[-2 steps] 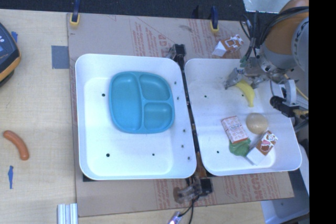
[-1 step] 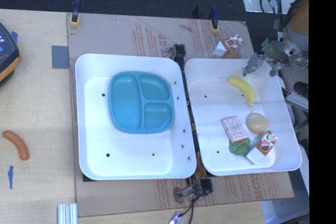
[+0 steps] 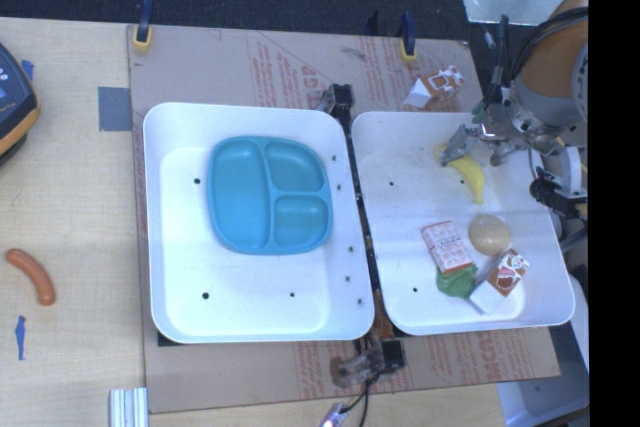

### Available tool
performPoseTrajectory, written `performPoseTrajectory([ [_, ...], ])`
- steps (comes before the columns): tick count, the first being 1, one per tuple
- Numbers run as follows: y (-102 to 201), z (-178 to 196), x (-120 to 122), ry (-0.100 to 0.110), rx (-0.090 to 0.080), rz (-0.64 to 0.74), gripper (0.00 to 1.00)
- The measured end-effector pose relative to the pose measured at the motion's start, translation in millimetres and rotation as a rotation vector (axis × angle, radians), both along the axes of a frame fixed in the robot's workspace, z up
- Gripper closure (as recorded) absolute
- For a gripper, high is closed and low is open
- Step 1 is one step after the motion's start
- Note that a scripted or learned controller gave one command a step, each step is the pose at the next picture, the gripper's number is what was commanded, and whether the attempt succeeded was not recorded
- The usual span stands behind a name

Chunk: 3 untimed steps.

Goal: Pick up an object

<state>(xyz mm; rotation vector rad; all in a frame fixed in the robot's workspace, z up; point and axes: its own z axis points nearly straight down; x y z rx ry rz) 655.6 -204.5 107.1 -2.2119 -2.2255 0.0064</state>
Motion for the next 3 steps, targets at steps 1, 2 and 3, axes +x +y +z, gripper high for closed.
performPoseTrajectory([
  [1,-6.8,-15.3,0.3,0.0,0.0,-0.002,0.0],
  [2,38.7,-15.1,0.7,-0.001,0.0,0.0,0.0],
  [3,37.7,-6.0,-1.5,0.012,0.002,0.002,1.0],
])
